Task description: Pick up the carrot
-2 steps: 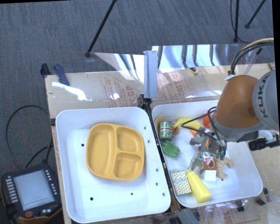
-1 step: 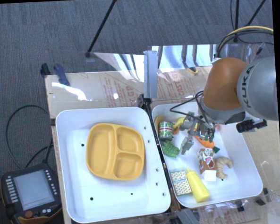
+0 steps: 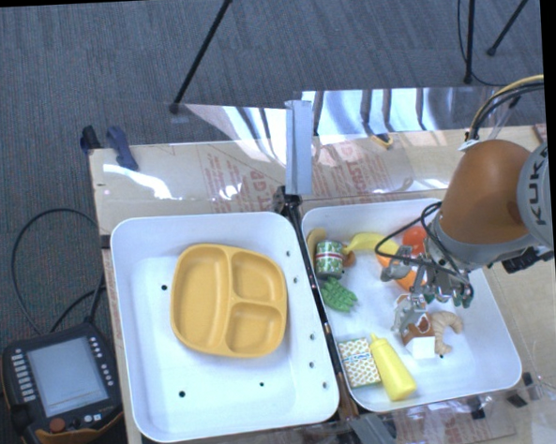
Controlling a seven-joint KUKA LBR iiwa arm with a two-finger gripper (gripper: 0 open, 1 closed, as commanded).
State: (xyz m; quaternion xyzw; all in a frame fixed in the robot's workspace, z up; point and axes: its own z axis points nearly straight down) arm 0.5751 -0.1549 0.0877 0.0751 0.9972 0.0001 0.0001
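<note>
The carrot [image 3: 396, 255] looks like the orange piece in the right bin [image 3: 493, 363], near its back middle, partly hidden under the arm's wrist. A red-orange piece [image 3: 413, 235] lies just behind it. My gripper [image 3: 411, 310] hangs low over the middle of the right bin, a little in front of the orange piece and just above a brown toy [image 3: 440, 325]. Nothing can be made out in its grasp.
The right bin also holds a banana [image 3: 364, 243], a green striped can [image 3: 329, 257], a green leafy toy [image 3: 339, 295], a yellow bottle [image 3: 392, 367], a small box [image 3: 359, 362] and a white block [image 3: 422, 348]. A yellow divided plate [image 3: 228, 299] lies in the left bin [image 3: 147, 384].
</note>
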